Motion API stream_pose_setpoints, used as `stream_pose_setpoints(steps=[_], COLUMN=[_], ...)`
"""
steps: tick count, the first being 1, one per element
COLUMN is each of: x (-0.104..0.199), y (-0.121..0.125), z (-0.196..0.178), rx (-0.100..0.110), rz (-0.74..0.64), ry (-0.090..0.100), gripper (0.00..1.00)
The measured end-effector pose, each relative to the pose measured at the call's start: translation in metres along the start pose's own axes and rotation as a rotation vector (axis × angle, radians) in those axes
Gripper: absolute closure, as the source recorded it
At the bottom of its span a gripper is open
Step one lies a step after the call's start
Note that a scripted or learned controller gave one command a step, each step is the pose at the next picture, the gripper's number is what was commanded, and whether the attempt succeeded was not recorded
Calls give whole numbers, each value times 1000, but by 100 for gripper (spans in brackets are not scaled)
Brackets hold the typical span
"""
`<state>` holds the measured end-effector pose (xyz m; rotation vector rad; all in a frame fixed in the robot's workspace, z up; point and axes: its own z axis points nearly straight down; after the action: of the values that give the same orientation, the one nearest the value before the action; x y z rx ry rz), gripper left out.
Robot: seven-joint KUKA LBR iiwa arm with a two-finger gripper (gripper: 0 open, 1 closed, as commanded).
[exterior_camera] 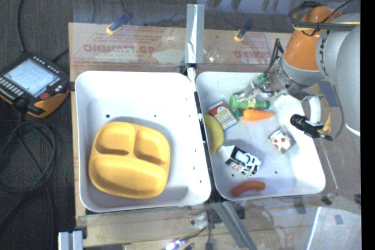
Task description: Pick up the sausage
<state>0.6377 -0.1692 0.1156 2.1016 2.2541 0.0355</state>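
Observation:
The sausage (pixel 249 187), reddish brown and short, lies flat near the front wall of the right bin (pixel 309 180). My gripper (pixel 261 86) hangs over the back of that bin, just above a green object (pixel 248 103) and an orange carrot (pixel 258 115). It is far from the sausage, which lies alone with nothing touching it.
A banana (pixel 214 132) lies along the right bin's left wall beside a small red carton (pixel 223 115). A black-and-white item (pixel 244 161) sits just behind the sausage, and a white spotted box (pixel 281 140) lies to the right. The left bin (pixel 88 91) holds a yellow tray (pixel 130 158).

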Motion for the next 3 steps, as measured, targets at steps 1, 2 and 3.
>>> stream_pose_setpoints(steps=[1, 2, 3], x=[21, 12, 1], y=[-49, 12, -58], z=[22, 29, 22], rx=[47, 89, 49], rz=[37, 100, 95], ry=[20, 27, 21], gripper=[0, 0, 0])
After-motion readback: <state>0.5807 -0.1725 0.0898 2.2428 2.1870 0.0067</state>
